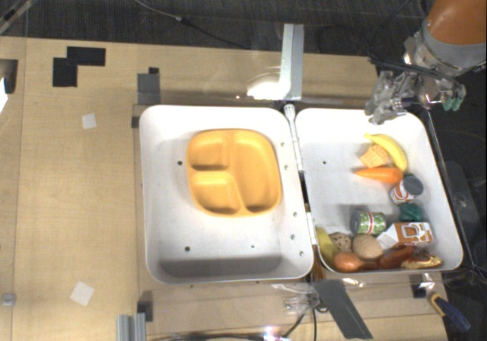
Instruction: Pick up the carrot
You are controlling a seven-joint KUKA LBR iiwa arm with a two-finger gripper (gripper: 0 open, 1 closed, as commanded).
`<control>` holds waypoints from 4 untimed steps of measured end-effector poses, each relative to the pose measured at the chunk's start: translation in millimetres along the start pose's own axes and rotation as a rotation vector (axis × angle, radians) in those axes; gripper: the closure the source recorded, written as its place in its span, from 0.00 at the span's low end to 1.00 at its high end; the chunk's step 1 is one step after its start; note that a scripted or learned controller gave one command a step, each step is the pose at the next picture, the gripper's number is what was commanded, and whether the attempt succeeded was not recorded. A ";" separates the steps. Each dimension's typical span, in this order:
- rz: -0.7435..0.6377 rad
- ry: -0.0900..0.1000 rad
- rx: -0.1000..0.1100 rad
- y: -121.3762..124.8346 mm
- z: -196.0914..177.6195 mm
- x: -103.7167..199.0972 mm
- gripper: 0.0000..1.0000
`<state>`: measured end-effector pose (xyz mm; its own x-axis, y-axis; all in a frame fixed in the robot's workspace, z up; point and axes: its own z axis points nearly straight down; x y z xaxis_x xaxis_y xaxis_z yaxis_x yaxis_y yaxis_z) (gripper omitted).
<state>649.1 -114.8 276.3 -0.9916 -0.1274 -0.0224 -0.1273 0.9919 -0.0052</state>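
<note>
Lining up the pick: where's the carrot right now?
In the right bin, upper right part, the carrot lies just below the cracker and banana.

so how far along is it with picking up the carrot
Nothing looks done yet: the carrot lies in the right bin, next to the banana. In hand: the end effector hovers over the bin's far edge, apart from the carrot. Left: move over the carrot, descend, grip and lift.

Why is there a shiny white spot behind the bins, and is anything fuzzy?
In the camera view, light bounces off the bench beside the metal post, making glare; the yellow tray casts a soft shadow in the left bin; the gripper looks blurry, while the carrot stays fairly sharp.
</note>
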 end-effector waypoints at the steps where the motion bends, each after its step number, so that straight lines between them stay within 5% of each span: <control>1: 0.092 0.025 -0.007 -33.2 166.5 -6.6 1.00; 2: 0.091 0.013 -0.004 -34.1 159.9 -10.2 0.00; 3: 0.103 0.011 -0.002 -40.1 186.9 39.9 0.00; 4: 0.098 0.001 0.000 -39.5 173.2 35.9 1.00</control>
<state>622.5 -158.9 102.6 -0.9993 -0.0301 -0.0214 -0.0300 0.9995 -0.0035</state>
